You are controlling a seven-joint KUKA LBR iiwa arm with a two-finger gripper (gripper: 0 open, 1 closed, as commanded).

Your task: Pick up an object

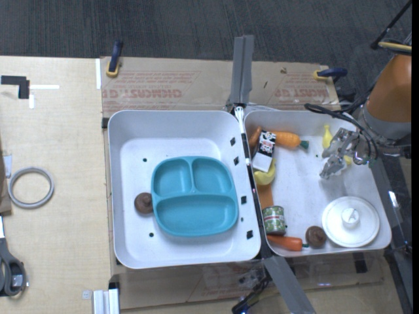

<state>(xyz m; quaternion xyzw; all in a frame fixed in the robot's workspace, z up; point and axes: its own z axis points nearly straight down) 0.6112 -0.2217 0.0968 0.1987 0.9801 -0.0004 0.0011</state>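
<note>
A pale wood tabletop (52, 129) fills the left side, and beyond its far edge lies dark grey carpeted floor (163, 12). A sheet of brown cardboard (170, 87) with reversed red lettering lies flat under the far ends of the two bins, held by a blue-and-yellow clamp (115, 57) at its far left corner and another clamp (330, 74) at the far right. On the wood sit a grey ring of tape (29, 187), a black bracket (18, 85) and scissors (12, 273) at the near left edge. Lighting is even and soft.
</note>
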